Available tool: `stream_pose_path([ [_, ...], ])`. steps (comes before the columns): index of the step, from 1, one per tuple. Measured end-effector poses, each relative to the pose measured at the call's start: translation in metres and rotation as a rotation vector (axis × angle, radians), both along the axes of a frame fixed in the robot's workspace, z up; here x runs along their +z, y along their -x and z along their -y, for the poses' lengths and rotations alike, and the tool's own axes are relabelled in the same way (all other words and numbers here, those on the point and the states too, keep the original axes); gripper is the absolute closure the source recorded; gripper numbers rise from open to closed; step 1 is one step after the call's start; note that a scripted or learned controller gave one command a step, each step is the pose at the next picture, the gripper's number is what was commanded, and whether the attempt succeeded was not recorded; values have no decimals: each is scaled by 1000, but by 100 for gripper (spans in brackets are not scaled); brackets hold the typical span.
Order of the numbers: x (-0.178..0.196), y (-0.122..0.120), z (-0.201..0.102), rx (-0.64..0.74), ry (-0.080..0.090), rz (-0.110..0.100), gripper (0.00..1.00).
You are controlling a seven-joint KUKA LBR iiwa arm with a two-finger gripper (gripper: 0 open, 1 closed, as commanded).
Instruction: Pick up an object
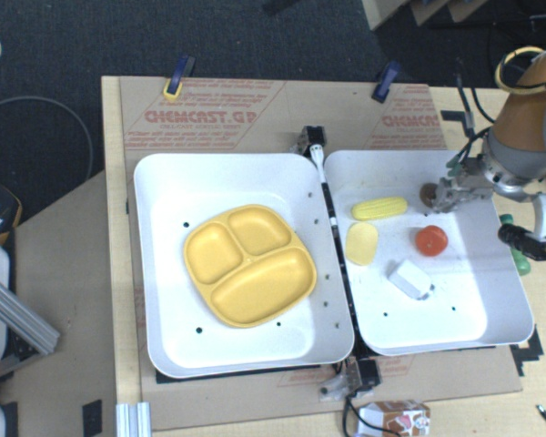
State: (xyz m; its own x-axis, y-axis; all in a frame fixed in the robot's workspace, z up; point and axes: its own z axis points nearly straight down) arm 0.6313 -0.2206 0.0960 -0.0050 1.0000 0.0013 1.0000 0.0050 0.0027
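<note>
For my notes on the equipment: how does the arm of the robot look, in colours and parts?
The arm is grey, with an orange band above the wrist. A yellowish cable loop sits near the band. The gripper is grey metal.

Red lettering runs across the brown board (282,107) that lies under the two bins, along its far edge. On the left stretch, above the left bin (155,244), the large word reads "CHEMCAST G.P", slanted slightly, with lines of much smaller red print above and below it that are too fine to make out. Over on the right stretch, above the right bin (491,326), the same red print repeats, but here the big word is cut off and blurred, and only a start like "CHEMC" can be guessed at. Nothing else here carries writing that can be read.
</note>
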Motion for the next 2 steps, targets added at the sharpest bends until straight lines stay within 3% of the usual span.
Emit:
stream_pose_path([
  [1,31,-18,4,-4,4,4,100],
  [2,29,-17,3,-4,3,0,0],
])
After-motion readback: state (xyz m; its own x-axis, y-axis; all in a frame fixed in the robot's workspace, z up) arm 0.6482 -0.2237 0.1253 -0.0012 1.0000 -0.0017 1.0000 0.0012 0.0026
